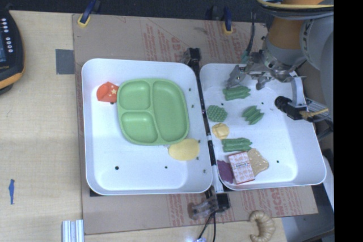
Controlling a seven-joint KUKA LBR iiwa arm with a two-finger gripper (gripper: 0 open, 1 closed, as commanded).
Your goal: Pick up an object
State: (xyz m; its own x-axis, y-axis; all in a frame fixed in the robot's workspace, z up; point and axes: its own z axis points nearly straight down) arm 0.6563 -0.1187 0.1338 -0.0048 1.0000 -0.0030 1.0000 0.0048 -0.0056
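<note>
At the near edge of the right bin (309, 175), a red-and-white packet (240, 167) is seen lying on a tan biscuit-shaped piece (258, 160) with a purple piece (223, 170) touching its left side. Just beyond, a long green pod (236, 144) and a small yellow piece (220, 131) lie near the bin's left wall, then a ridged green piece (216, 113) and a shorter green pod (253, 115) toward the middle.

At the far edge of that bin, the gripper (249, 75) is poised directly over a green bean-like piece (236, 92), which is judged to be the object aimed at. It looks flat, elongated and lumpy, lying roughly crosswise near the far left corner. Whether the gripper is spread or pinched together cannot be told from this slanted view, and nothing is seen held.

For a good grasp, the descent should be kept centred on the piece's narrow width, close to the bin floor, and clear of the far wall.

In the left bin (93, 139), a green divided plate (153, 110), a yellow piece (184, 149) and a red piece (106, 92) are seen.
</note>
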